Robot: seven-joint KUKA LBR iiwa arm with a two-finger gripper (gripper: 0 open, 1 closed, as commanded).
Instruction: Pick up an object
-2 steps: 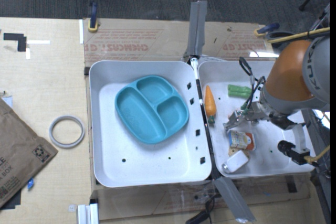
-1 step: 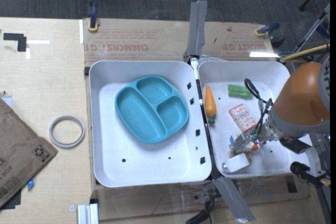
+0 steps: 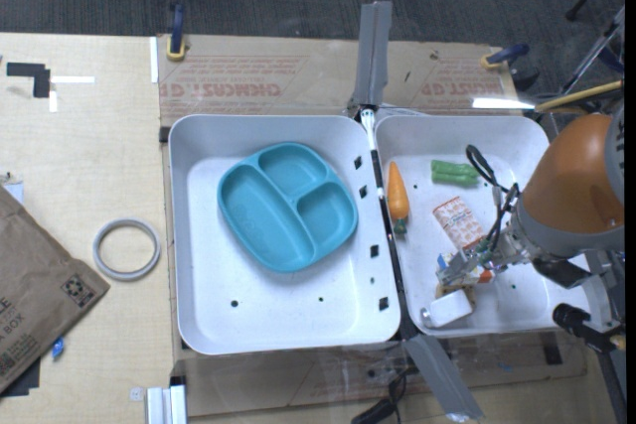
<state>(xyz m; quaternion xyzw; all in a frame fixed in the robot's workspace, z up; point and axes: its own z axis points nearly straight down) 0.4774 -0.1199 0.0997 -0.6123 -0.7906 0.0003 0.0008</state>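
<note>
My gripper [image 3: 460, 269] hangs low in the right bin [image 3: 452, 122], near its front middle, on the grey arm with the orange band [image 3: 579, 172]. Just below it lies a small white block [image 3: 447, 308] by the bin's front wall. A red and white packet [image 3: 457, 219] lies flat just above the gripper. An orange carrot [image 3: 397, 193] with a green tip rests along the bin's left wall. A green pod-like piece [image 3: 455, 174] lies toward the back. Whether anything is held between the gripper's tips is too small to tell.
The left bin [image 3: 185, 213] holds a blue divided plate [image 3: 287, 206]. A grey tape ring [image 3: 126, 247] and a brown cardboard box [image 3: 30, 293] lie on the bench to the left. A black cable loop [image 3: 481, 164] hangs by the wrist.
</note>
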